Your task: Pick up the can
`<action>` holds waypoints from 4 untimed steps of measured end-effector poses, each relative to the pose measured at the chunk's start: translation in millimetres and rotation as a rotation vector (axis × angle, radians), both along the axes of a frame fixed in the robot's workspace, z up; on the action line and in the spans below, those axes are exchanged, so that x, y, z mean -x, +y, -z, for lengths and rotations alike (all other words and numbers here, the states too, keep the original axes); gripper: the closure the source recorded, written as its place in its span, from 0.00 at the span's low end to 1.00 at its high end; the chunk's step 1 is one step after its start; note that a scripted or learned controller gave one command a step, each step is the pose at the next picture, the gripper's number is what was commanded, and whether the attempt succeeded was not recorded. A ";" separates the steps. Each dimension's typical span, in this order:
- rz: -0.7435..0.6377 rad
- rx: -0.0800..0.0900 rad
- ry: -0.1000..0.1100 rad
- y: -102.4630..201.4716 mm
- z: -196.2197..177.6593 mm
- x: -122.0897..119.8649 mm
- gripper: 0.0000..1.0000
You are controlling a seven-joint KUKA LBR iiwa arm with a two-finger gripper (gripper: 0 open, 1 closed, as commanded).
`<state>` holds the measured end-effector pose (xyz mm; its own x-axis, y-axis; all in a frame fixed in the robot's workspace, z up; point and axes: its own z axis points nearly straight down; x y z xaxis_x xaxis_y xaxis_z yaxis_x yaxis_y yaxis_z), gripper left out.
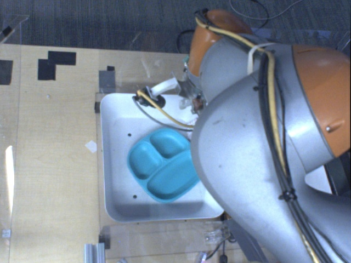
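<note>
The can cannot be made out anywhere; if it is lying in the bin (112,163), it is being hidden by the arm (258,163), which is covering the bin's right side. A blue tray (163,164) is lying in the bin's middle, its right edge under the arm. The wrist end is being held near the bin's far rim (whether the jaws are released or clenched cannot be told). The risk is being judged as a blind descent: the tray could be struck or seized instead.

Blue divided tray (163,165) — inside white bin (115,163)
</note>
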<state>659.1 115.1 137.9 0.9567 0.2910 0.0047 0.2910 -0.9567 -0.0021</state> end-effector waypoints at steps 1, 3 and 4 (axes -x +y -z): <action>-0.127 0.002 0.000 18.2 -39.9 0.6 0.00; -0.011 -0.009 0.014 47.1 36.9 7.2 1.00; 0.060 0.000 0.000 121.3 -62.1 18.5 1.00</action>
